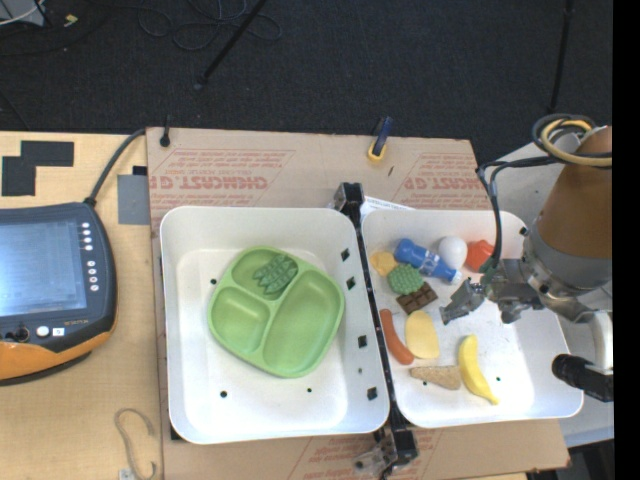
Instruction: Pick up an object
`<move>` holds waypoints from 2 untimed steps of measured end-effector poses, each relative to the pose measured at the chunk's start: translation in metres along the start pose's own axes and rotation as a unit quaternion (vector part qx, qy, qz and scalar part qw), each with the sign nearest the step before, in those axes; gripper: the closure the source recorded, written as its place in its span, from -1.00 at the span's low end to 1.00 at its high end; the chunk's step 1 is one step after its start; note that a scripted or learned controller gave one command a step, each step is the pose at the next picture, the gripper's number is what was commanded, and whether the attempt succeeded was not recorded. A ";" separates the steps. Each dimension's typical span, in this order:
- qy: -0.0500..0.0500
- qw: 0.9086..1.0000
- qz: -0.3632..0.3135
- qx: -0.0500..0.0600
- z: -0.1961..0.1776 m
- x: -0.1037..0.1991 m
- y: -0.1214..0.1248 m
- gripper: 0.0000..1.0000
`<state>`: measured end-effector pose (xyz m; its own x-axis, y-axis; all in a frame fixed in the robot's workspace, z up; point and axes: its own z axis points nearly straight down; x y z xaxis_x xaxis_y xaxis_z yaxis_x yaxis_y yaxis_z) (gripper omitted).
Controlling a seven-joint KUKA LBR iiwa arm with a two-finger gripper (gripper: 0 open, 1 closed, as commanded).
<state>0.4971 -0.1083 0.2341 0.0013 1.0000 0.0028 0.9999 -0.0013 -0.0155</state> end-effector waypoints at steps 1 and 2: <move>-0.001 1.000 -0.001 -0.006 -0.006 0.000 0.002 -1.00; 0.000 1.000 -0.001 -0.003 0.056 -0.006 0.001 -1.00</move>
<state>0.4973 -0.1142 0.1779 0.0003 1.0000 0.0023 0.9999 -0.0002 -0.0102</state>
